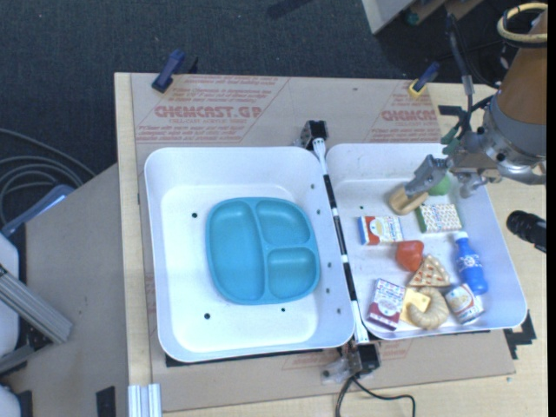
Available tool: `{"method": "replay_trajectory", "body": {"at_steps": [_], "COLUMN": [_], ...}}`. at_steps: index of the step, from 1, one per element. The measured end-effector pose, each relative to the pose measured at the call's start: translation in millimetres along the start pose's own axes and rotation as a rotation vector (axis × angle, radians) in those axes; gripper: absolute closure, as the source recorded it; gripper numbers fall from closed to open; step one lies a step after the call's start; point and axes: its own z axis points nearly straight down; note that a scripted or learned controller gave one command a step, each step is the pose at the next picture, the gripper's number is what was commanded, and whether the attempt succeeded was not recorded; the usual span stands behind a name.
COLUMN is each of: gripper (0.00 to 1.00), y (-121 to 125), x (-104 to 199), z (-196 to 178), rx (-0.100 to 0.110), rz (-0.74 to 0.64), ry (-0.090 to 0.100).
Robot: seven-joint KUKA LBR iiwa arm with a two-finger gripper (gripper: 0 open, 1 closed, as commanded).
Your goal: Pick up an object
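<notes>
Near edge of the right bin [512, 307]: a bagel-like ring [426, 314], cheese piece [417, 301], small jar [463, 301] and red-white packet [387, 302] lie packed and touching; avoid this cluster. Further back: pizza slice [429, 274], blue bottle [469, 263], red tomato [409, 254] and a small carton [379, 228]. Furthest: a patterned card [440, 215] and a tan bread piece [405, 200]; the gripper [432, 177] hovers just above it, jaws apparently parted, gripping nothing. Judgement: descend straight, straddle the bread, close before lifting. The left bin [165, 259] holds a blue divided plate [261, 250].
</notes>
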Motion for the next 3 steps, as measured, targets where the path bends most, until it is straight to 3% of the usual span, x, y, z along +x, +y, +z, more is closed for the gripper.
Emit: {"method": "replay_trajectory", "body": {"at_steps": [1, 2, 3], "gripper": [0.00, 0.00, 1.00], "y": [32, 114, 116], "x": [-5, 8, 9], "z": [174, 192, 181], "rx": [0.000, 0.012, 0.006], "rz": [0.001, 0.005, 0.003], "ry": [0.000, -0.001, -0.002]}}
